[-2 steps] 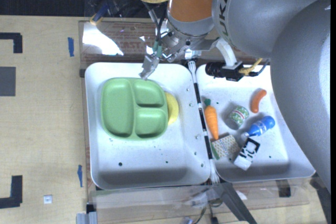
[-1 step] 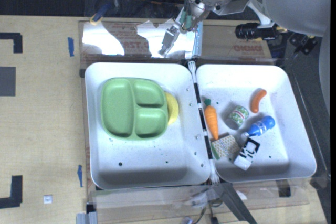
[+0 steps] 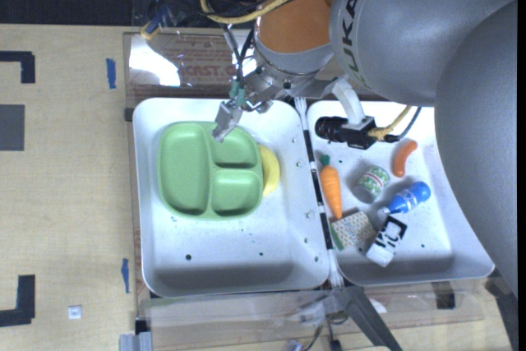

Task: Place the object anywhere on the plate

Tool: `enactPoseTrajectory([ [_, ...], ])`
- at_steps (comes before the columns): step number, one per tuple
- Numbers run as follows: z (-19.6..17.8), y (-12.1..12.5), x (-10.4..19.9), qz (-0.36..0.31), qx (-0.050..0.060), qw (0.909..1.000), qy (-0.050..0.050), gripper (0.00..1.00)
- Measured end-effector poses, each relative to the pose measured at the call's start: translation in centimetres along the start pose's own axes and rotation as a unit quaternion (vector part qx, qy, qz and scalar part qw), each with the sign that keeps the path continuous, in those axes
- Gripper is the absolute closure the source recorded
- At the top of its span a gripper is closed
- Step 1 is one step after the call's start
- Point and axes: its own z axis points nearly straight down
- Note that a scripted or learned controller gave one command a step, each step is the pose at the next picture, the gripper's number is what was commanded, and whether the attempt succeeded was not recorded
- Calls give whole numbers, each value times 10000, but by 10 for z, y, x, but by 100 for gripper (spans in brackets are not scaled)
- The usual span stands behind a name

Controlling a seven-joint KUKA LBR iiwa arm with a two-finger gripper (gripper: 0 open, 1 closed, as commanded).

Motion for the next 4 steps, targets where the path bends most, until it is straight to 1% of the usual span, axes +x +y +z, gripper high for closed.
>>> enactPoseTrajectory([
  [1, -49, 30, -25, -542, -21, 9985, -17, 0],
  [2, -18, 2, 27, 1133, 11, 9936, 0, 0],
  [3, -85, -10, -18, -179, -22, 9998, -17, 0],
  [4, -6, -36, 13, 992, 11, 9951, 2, 0],
])
